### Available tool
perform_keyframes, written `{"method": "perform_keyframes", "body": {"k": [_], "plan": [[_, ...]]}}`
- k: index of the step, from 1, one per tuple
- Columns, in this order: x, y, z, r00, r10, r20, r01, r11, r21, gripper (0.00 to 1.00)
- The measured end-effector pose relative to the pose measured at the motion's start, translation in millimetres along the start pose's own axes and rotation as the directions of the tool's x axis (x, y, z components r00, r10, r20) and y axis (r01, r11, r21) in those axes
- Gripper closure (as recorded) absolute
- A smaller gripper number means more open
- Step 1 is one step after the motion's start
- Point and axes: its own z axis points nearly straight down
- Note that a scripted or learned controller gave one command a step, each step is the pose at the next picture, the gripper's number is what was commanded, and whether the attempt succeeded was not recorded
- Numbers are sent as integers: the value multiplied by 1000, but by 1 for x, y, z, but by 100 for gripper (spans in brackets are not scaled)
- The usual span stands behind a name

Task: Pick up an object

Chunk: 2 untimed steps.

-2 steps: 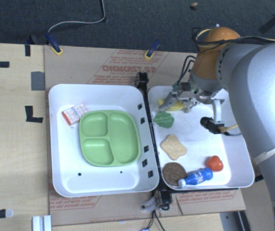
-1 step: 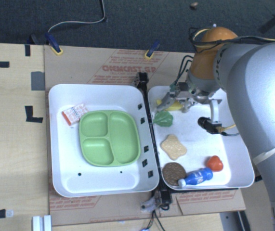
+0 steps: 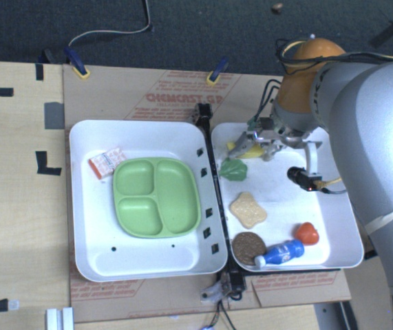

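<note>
The near edge of the right bin (image 3: 341,253) holds a blue bottle (image 3: 281,252) lying on its side, its long axis running left to right, touching a brown disc (image 3: 248,246) at one end, with a red piece (image 3: 307,233) just beside the other. Just past them lies a tan cracker (image 3: 248,210), then a green lump (image 3: 235,170). At the far end of the bin the tool (image 3: 261,143) hangs low, right over a yellow piece (image 3: 246,148). That piece lies directly beneath it and slightly left, so it looks the likeliest pick; the green lump sits just nearer and to the left. Whether the tool is open or closed I cannot tell, nor whether it grips anything. The left bin (image 3: 86,205) carries a green tray (image 3: 157,196) and a small packet (image 3: 106,161). Both bins rest on a cardboard-covered surface (image 3: 134,95), with dark floor (image 3: 58,12) beyond.
</note>
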Motion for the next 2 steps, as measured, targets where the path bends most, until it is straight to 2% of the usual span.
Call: {"method": "perform_keyframes", "body": {"k": [1,2], "plan": [[-39,0,-87,1000,3,4,-3,1000,-9,0],[8,0,-4,1000,2,2,-2,1000,-5,0]]}}
